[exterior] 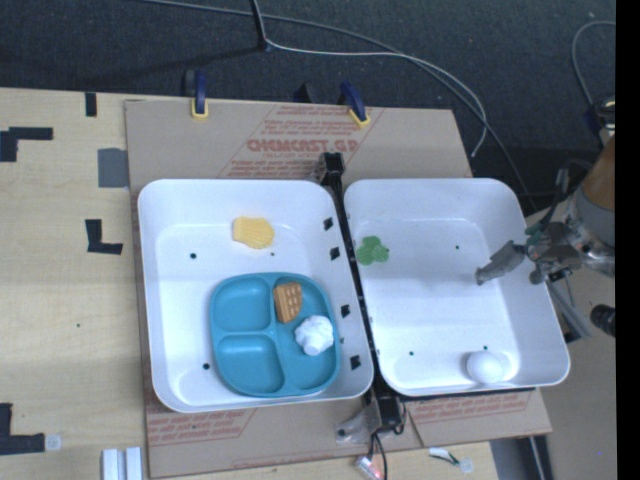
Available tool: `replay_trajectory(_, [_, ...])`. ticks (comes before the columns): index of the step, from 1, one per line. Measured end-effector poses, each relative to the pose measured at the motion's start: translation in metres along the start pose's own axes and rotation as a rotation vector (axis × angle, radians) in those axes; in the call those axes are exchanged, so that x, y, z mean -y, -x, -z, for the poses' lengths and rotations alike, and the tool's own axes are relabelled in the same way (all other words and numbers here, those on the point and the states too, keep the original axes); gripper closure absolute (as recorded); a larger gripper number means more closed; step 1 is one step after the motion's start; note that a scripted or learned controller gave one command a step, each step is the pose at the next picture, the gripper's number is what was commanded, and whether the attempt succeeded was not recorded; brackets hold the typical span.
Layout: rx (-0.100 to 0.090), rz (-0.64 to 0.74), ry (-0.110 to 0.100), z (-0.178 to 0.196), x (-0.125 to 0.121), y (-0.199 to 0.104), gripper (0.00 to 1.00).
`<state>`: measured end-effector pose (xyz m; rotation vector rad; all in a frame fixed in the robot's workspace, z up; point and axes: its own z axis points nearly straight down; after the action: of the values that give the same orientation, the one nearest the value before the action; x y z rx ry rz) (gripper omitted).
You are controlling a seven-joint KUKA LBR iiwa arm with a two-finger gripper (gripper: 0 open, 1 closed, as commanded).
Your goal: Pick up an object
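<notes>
End effector hovering at right bin's right edge, grip state unclear, white ball at bin's near corner, green piece near divider, blue tray in left bin.

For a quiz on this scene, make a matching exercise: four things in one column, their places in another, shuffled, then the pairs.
Things:
1. yellow piece
2. green piece
3. white ball
4. waffle

Places:
A. right bin, near corner
B. on the blue tray
C. left bin, beyond the tray
D. right bin, by the divider

Pairs: 1-C, 2-D, 3-A, 4-B
</notes>
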<state>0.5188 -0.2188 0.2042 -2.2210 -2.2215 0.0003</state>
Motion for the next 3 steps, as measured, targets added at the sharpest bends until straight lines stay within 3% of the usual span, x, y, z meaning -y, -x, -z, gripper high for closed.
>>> replay_trajectory(1, [0.0, 0.005, 0.008, 0.086, 0.011, -0.063, 0.0])
replay_trajectory(2, [0.0, 0.001, 0.003, 0.119, 0.003, -0.075, 0.0])
replay_trajectory(3, [0.0, 0.003, -0.001, 0.116, -0.043, -0.102, 0.0])
